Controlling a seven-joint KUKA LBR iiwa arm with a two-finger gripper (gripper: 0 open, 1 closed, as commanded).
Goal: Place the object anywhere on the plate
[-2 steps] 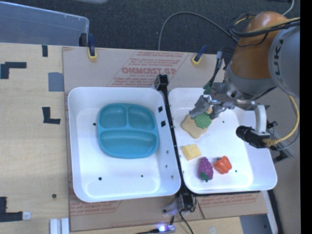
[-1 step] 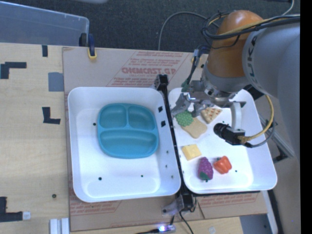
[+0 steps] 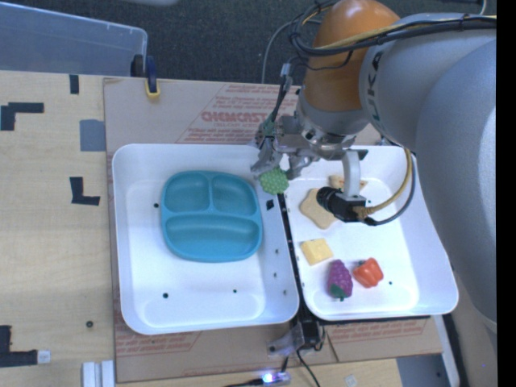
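The arm (image 3: pixel 435 95) comes in from the right side of the picture, very large and grey, and it bends over the right bin (image 3: pixel 419 240); its orange band (image 3: pixel 351 47) sits above the wrist, near the top middle, and from there the wrist points down and a little to the left. Black cables loop around the orange part and one cable hangs down in a curve over the right bin.

The gripper (image 3: pixel 278 166) is low over the wall where the two bins meet, at the far end of it; its metal fingers point down toward a small green object (image 3: pixel 274 181). The green object is just under the fingertips and seems to be pinched between them, but the fingers are small and partly hidden by the wrist, so I cannot say this with full certainty; the object looks lifted, above the bin edge, just beside the far right corner of the plate (image 3: pixel 211 216).

The plate is blue, with three compartments, and it lies in the left bin (image 3: pixel 137 248), a little toward the far side; the green object is near it but not on it.

In the right bin lie a beige piece like a cookie (image 3: pixel 316 210), a yellow block (image 3: pixel 316 251), a purple fruit (image 3: pixel 339 279) and an orange-red piece (image 3: pixel 368 272); the last two are just beside each other.
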